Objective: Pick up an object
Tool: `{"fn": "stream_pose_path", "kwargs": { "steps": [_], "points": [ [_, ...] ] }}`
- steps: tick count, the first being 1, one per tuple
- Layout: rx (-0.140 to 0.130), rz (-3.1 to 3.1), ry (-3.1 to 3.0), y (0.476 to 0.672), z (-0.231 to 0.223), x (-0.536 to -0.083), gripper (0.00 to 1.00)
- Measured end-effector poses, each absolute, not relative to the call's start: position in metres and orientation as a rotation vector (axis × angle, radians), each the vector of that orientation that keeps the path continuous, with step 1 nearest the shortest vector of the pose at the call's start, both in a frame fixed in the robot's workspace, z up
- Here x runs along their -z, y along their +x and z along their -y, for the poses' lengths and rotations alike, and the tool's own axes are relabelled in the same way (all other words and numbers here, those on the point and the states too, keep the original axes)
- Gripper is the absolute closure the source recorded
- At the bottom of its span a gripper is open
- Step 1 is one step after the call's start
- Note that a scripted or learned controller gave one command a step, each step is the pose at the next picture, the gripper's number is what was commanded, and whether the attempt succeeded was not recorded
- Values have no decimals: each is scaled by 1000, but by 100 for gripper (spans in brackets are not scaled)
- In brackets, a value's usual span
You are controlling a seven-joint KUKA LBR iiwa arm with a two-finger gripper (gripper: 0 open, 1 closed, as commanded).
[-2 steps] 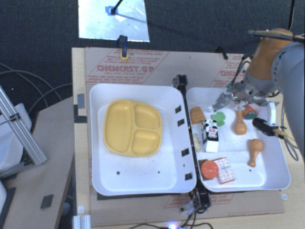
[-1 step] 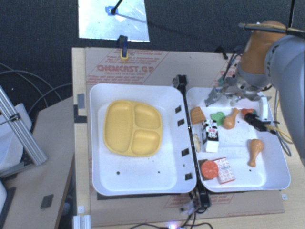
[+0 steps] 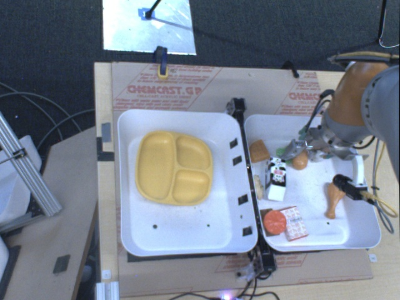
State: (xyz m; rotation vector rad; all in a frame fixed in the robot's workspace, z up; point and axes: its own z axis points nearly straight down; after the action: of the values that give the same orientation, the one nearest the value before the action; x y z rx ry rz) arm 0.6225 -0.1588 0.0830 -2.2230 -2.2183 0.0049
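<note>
I have the gripper low over the right bin, in its far half, and the thing closest to it is a small orange rounded piece. This piece lies just on the near side of the gripper tip, so close that I cannot say if they touch or only stand beside each other. It is round, so I see no long axis to line up with. Whether the gripper is wide or narrow I cannot tell, because the wrist body and its cables cover that part, and I do not see the piece held in it. I think the coming move depends on this small offset: the tip seems to stand a little beyond the piece, not directly over it, so a closing here may miss or push it away. The other candidates are further off. The brown block is to the left of the tip, the cow-patterned carton is left and nearer to the camera, and the toy drumstick is well apart on the right, its long axis running near to far. The red round toy and the red-and-white packet lie at the near edge. The arm comes from the right, bent down over the bin wall, with the wrist pointing to the left and down.
</note>
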Motion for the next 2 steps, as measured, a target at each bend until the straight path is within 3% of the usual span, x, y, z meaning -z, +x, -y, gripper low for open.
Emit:
{"fn": "stream_pose_path", "kwargs": {
  "steps": [1,2],
  "points": [
    [6,2227,-2223,627,156,-97,100],
    [20,2244,-2211,673,54,-192,100]
  ]
}}
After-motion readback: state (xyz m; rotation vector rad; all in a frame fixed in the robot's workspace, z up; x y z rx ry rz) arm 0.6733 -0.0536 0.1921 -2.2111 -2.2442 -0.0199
